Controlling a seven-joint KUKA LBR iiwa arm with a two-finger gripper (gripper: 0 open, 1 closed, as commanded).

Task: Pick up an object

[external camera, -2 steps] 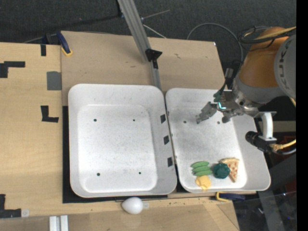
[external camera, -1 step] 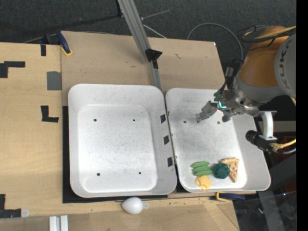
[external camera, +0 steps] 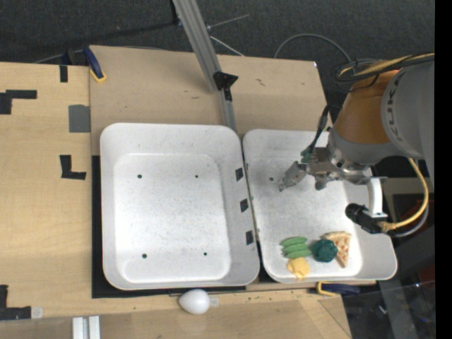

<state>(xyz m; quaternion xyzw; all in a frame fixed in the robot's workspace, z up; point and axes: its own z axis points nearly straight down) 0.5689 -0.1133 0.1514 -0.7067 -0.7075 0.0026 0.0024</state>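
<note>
Here the arm (external camera: pixel 385 111) reaches in from the right, its grey body and orange band sitting over the far right edge of the right bin (external camera: pixel 272 147). The gripper (external camera: pixel 300 177) hangs above the upper middle of that bin, pointing left and slightly down. Whether it is parted or closed I cannot tell from this slanting view; no object shows in its grasp.

The objects lie well apart from the gripper, bunched in the near right corner of the right bin. A green pea pod (external camera: pixel 295 246) lies flat with a small yellow piece (external camera: pixel 299 265) just below it, touching or nearly so. Just to the right sits a dark teal lump (external camera: pixel 325 251), and against its right side rests a tan, pizza-like slice (external camera: pixel 342 246) with reddish spots.

The left bin (external camera: pixel 169 136) sits beside the right one, their rims meeting along the middle, where small black clips mark the seam. A white egg-shaped thing (external camera: pixel 195 301) lies on the bench just outside the left bin's near rim. A grey metal pole (external camera: pixel 201 37) slants down from the top of the view to the bins' shared far corner. A black fitting with a yellow cable (external camera: pixel 369 219) hangs near the arm's wrist, over the right bin's right rim
</note>
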